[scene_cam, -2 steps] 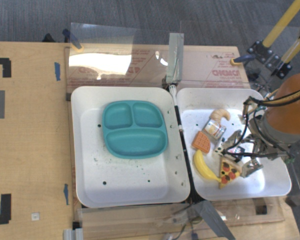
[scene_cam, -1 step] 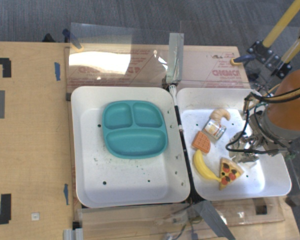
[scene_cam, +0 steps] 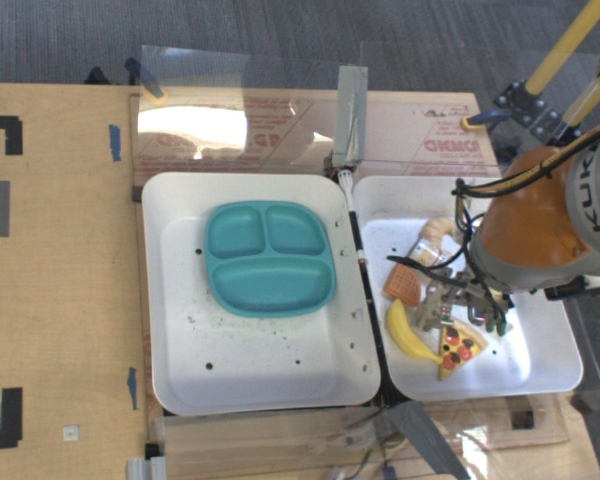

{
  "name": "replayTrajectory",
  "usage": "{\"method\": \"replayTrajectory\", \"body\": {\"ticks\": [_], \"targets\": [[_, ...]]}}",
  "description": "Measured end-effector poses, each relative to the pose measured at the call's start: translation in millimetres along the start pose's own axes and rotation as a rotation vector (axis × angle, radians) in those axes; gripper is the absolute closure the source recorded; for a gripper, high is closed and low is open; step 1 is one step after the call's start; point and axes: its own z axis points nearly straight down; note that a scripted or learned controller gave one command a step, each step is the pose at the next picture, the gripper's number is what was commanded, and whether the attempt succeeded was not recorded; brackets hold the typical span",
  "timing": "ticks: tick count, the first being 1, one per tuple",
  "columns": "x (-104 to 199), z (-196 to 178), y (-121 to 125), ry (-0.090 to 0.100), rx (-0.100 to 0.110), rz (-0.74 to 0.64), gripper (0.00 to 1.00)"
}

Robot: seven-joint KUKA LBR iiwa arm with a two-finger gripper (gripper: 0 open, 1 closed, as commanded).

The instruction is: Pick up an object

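- Grey arm with orange band (scene_cam: 525, 223) reaching into right-hand shallow white bin (scene_cam: 540, 363).
- Claw (scene_cam: 442, 306) low among toy food; open or closed cannot be told.
- Yellow plastic banana (scene_cam: 408, 334) just beside claw, pizza slice (scene_cam: 458, 350) touching banana.
- Teal divided plate (scene_cam: 270, 258) lying in left white bin (scene_cam: 180, 348).

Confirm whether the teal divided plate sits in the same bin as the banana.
No. The teal divided plate lies in the left bin, while the banana lies in the right bin.
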Motion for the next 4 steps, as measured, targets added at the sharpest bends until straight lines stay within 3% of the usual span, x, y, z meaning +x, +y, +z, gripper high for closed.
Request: {"method": "replayTrajectory", "body": {"ticks": [1, 2, 4], "targets": [[-15.1, -100.2, 49.2, -0.002, -0.004, 0.105, 1.00], [37.5, -169.5, 74.5, -0.003, -0.004, 0.074, 1.00], [34.5, -188.8, 76.4, -0.014, -0.004, 0.071, 1.00]]}}
